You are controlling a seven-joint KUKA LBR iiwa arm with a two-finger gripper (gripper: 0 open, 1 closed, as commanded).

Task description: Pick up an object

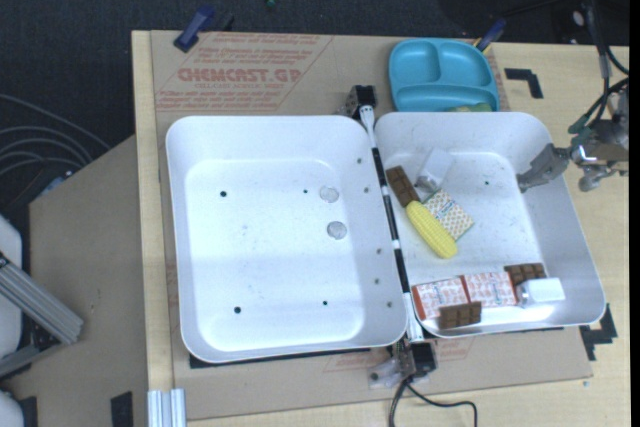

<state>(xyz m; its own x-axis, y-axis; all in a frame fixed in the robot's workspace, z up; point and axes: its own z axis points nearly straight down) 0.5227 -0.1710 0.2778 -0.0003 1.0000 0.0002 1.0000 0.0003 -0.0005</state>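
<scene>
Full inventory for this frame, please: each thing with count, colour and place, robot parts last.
bins: 2, white, side by side on the bench
corn cob: 1, yellow, right bin
brown bars: 3, right bin
red-and-white packet: 1, right bin front
patterned card: 1, beside the corn
round discs: 2, pale, left bin
divided tray: 1, light blue, behind right bin
hand: 1, metallic, right bin's right rim
</scene>
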